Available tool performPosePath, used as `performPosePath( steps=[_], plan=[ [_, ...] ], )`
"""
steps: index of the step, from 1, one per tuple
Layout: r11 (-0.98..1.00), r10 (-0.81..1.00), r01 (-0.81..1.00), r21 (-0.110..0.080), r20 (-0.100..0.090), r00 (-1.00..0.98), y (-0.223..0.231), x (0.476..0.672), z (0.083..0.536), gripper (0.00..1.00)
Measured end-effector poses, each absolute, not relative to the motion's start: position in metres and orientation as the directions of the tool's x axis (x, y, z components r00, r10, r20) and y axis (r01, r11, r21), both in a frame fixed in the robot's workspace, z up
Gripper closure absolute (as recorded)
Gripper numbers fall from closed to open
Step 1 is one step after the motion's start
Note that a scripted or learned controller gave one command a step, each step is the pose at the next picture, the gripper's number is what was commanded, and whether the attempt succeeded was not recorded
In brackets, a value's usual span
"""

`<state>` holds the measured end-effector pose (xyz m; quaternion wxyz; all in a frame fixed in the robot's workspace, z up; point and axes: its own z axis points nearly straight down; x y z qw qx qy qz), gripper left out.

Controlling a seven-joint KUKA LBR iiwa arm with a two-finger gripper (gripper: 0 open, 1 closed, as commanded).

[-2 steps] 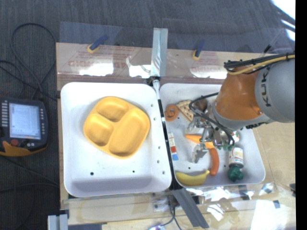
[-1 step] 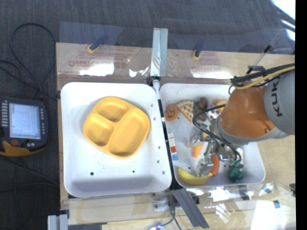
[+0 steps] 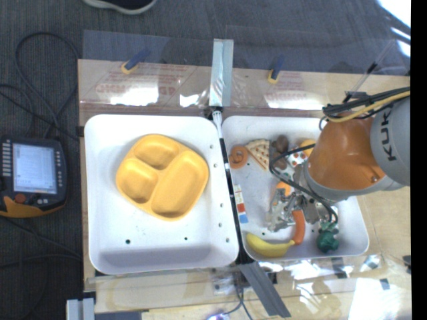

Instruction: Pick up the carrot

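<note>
The carrot [image 3: 299,227] is a short orange-red stick lying near the front of the right bin [image 3: 347,212], between a banana and a green toy. My gripper [image 3: 283,212] hangs low over the bin's middle, just left of the carrot and close beside its upper end. I cannot make out anything held in it. The arm's orange band [image 3: 341,159] covers the bin's far right part.
In the right bin a banana [image 3: 269,246] lies at the front, a green toy [image 3: 327,239] at the front right, and a waffle piece [image 3: 259,153] and a small orange ring [image 3: 237,155] at the back. A yellow divided plate [image 3: 162,175] sits in the left bin [image 3: 107,245].
</note>
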<state>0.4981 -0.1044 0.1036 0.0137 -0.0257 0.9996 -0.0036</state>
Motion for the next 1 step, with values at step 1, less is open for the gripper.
performPosePath(
  steps=[1],
  plan=[
    [0.993, -0.117, -0.117, 0.001, -0.01, -0.993, -0.0159, 0.5244, 0.187, 1.0]
  ],
)
